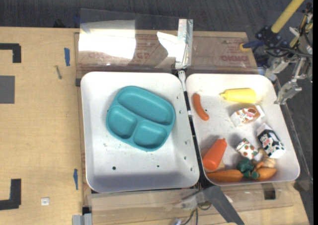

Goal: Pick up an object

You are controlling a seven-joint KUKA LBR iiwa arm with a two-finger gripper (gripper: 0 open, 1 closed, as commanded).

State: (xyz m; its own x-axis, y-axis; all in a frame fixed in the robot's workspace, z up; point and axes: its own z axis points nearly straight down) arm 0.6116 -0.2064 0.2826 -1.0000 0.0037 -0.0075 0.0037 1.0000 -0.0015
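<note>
Several small objects are gathered in the right bin (283, 119). A yellow bottle (240, 95) is laid near its far edge, and a red sausage (200, 106) is set beside its left wall. A red-and-white carton (247, 115) is placed just below the yellow bottle, and a cow-patterned carton (270, 141) is found towards the right edge. An orange-red bottle (215, 153) is tilted near the left wall. Along the near edge a carrot (226, 175) is laid, touched by a green toy (247, 168). A teal divided plate (141, 117) is held in the middle of the left bin (94, 169). The gripper (290, 87) is seen outside the right bin's far right corner, with nothing visibly held; how far it is opened cannot be told.
</note>
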